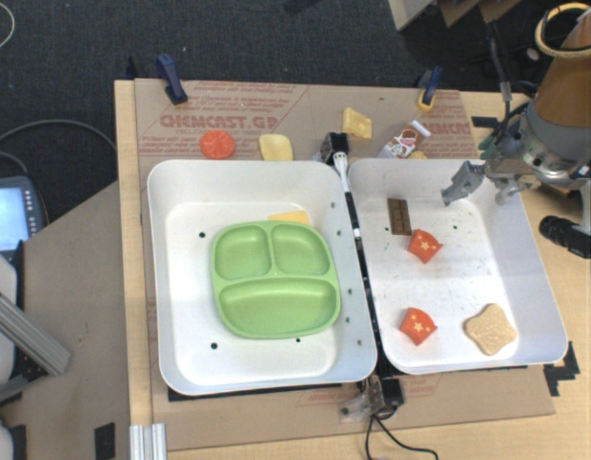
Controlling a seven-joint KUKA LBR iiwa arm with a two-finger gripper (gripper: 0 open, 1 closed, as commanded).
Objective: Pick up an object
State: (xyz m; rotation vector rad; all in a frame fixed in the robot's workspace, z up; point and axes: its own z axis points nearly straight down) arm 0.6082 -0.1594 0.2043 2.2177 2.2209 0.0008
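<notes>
Camera view looks down at a slant on a light wooden worktop [75, 286] covered by a brown cardboard sheet [276, 113], which seems to be clamped at its far edge by two blue clips so it stays put. On it sit two shallow white plastic bins side by side: the left bin [170, 257] and the right bin [534, 286], touching along their inner rims. The grey arm with its orange band [563, 94] reaches in from the right and hangs over the far right corner of the right bin, probably poised to descend. The green three-compartment plastic plate [274, 281] lies in the middle of the left bin with a pale yellow flat piece [290, 218] tucked at its far edge. The hand [479, 182] hovers above the bin's far rim with nothing between its fingers; I cannot tell whether they are spread or pressed together. Candidates for picking lie loose in the right bin: a tan bread-shaped toy [490, 329] near the front, a red block with a yellow mark [419, 325] beside it, a second such red block [424, 246] further back, and a dark brown chocolate-like bar [398, 216], nearest the hand.
</notes>
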